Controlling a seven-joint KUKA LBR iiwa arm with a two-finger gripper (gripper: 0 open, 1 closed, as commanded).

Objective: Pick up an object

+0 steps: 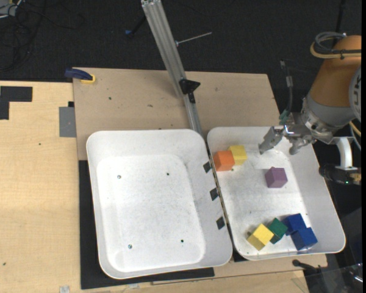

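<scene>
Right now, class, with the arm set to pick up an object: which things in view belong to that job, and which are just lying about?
Belonging to the job:
gripper, open, above the right bin
purple block
orange block
yellow block
corner cluster: yellow, green and blue blocks

Just lying about:
left bin
metal rail
blue clamp

White bins (152,261), faintly speckled. Orange block (224,160) beside yellow block (238,154); purple block (276,177); yellow cube (260,236), green block (277,229), blue blocks (300,230). Pale wood bench (24,182) with black patches. Grey arm (335,84), orange band.
</scene>
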